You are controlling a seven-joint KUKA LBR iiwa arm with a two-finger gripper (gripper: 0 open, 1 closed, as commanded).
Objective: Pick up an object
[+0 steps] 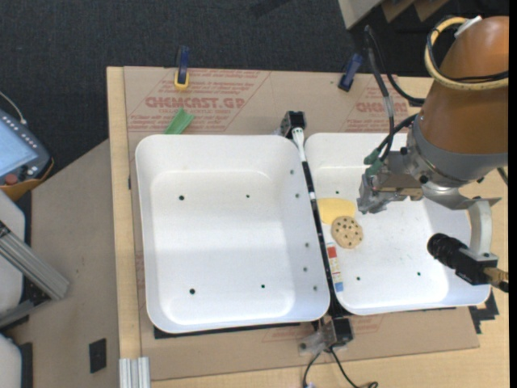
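In the right bin, a round speckled cookie lies on a yellow slice near the left wall, just below-left of the claw, whose opening I cannot tell; arm reaches in from the right, wrist bent down over the bin.

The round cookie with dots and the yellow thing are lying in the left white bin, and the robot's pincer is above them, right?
Not quite. The camera view shows the dotted cookie and the yellow thing lying in the right bin, near its left wall, not the left bin. The pincer is above the right bin, just beside them.
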